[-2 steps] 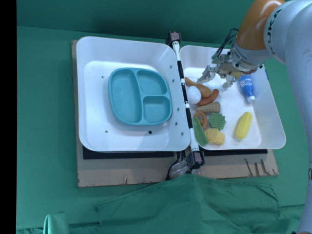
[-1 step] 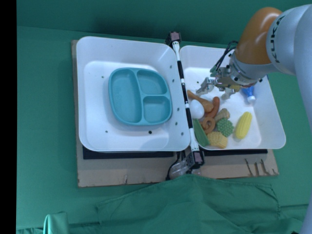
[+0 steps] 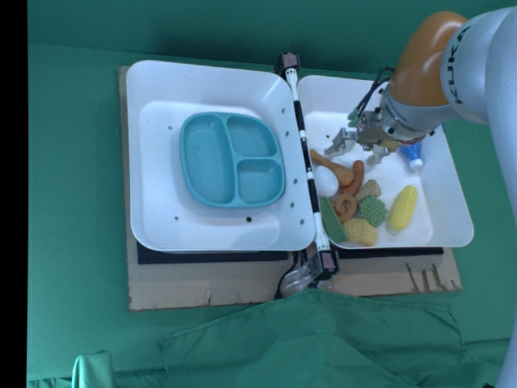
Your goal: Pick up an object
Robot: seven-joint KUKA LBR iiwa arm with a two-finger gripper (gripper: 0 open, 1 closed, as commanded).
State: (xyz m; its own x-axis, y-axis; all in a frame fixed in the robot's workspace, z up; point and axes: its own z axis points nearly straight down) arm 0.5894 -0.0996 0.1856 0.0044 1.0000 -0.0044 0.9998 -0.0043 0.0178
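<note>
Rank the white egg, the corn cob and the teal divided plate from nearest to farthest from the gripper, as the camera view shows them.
From the gripper:
1. White egg, just below and left of it in the right bin.
2. Corn cob, lower right in the same bin.
3. Teal divided plate, across the divider in the left bin.

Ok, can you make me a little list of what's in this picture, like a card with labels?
left bin: holds a teal tray with three sections
right bin: holds a pile of toy food
toy food: corn, egg, green bumpy ball, brown ring
other item: small blue and white thing near the bin's right side
arm: reaches in from the right
hand: over the right bin, above the food pile
holding something: nothing seen between its fingers
</note>
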